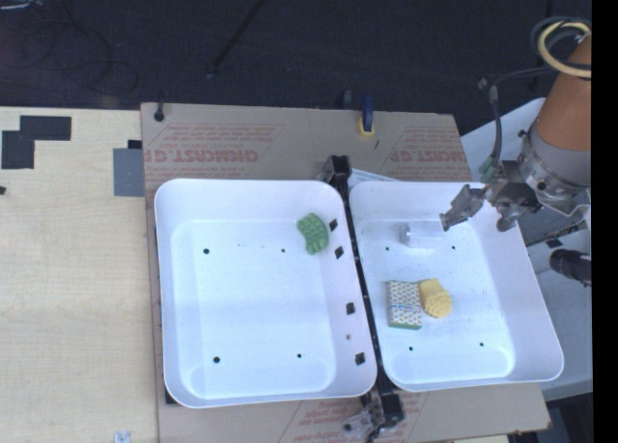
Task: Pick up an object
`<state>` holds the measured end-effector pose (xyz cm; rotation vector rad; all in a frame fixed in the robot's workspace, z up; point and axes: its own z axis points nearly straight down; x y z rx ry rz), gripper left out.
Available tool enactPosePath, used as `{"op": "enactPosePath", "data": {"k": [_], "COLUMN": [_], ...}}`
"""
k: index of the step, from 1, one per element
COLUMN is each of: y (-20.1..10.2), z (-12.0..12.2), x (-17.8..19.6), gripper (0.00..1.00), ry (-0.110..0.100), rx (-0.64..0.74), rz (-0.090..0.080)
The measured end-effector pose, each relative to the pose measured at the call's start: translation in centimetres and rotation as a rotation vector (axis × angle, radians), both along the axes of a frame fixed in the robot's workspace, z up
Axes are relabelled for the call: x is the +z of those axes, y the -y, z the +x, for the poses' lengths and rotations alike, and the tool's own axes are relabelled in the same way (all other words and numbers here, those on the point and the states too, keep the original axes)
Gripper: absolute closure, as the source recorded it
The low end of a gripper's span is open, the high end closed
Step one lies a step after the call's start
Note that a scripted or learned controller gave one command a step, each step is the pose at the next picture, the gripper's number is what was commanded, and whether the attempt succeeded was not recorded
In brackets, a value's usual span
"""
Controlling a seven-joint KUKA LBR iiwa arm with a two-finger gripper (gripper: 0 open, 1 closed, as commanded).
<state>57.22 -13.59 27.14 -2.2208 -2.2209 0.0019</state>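
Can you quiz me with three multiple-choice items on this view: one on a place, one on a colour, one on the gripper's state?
1. Where does the green object lie?
A. Left bin, by its far right corner
B. Right bin, in the middle
C. On the bench

2. What colour is the object touching the patterned sponge?
A. Red
B. Yellow
C. Blue

3. The gripper is:
A. Open, holding nothing
B. Shut on the sponge
C. Shut on the green object

Answers: 1 A, it sits inside the left bin beside the divider. 2 B, the yellow object lies against the sponge. 3 A, its fingers are spread over the right bin.
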Motion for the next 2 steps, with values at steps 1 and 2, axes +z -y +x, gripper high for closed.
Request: {"op": "enactPosePath", "data": {"k": [1,2], "y": [0.1,8.1], "z": [0.0,2.8], "x": [1.0,3.1], "gripper": [1.00,1.00], "ry": [-0.001,0.004], "rx": [0.000,-0.003], "rz": [0.000,-0.003]}}
